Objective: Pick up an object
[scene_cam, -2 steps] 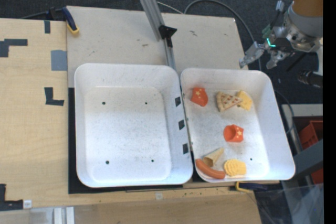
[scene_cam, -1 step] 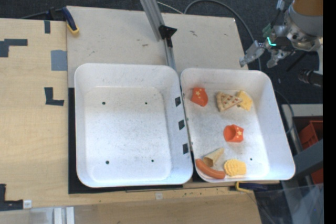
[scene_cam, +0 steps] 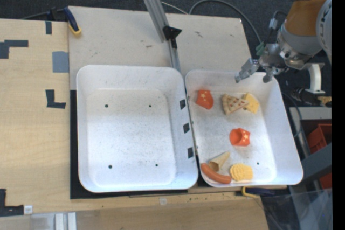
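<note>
Toys lie in one of the two white bins: six small pieces, all in the right bin (scene_cam: 285,137), none in the left bin (scene_cam: 86,116). Counted out, they are one orange-red piece (scene_cam: 204,99) near the bin's upper left, one tan waffle-patterned wedge (scene_cam: 233,103) touching one yellow wedge (scene_cam: 251,103) to its right, one orange-red cup-like piece (scene_cam: 240,137) near the middle, and along the front edge one tan cone (scene_cam: 220,159), one red sausage (scene_cam: 215,173) and one round yellow waffle piece (scene_cam: 241,172) clustered together. The sausage lies just below the cone, and the yellow round sits just to the right of both.

The arm (scene_cam: 304,19) comes in from the right, and its hand (scene_cam: 254,72) hangs above the right bin's upper rim, apart from every toy, with the two wedges nearest it. Its two fingers stand spread with nothing between them.

Both bins sit side by side on the tabletop (scene_cam: 32,116), their inner rims touching.
</note>
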Action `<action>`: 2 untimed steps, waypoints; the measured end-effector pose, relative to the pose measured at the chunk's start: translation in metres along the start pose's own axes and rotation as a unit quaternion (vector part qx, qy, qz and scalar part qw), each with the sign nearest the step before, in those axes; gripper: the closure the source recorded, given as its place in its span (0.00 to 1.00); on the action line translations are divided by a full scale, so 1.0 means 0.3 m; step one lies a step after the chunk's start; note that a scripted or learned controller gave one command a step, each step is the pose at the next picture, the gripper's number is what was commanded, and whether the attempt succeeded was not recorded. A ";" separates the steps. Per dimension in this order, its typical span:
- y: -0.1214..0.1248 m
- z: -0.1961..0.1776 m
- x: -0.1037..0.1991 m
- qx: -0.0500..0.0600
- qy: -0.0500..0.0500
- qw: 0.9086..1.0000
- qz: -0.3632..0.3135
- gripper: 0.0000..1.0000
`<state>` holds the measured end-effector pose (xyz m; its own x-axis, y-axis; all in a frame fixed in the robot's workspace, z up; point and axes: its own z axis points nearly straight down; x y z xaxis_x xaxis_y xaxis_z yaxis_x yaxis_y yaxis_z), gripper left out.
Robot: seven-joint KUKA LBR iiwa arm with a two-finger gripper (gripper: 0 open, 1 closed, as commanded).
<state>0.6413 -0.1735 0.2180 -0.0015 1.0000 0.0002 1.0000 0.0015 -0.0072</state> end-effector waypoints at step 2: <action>0.001 0.377 0.020 -0.005 -0.001 1.000 -0.001 0.00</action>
<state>0.6409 -0.1674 0.1048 -0.0028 1.0000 -0.0024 1.0000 0.0028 0.0037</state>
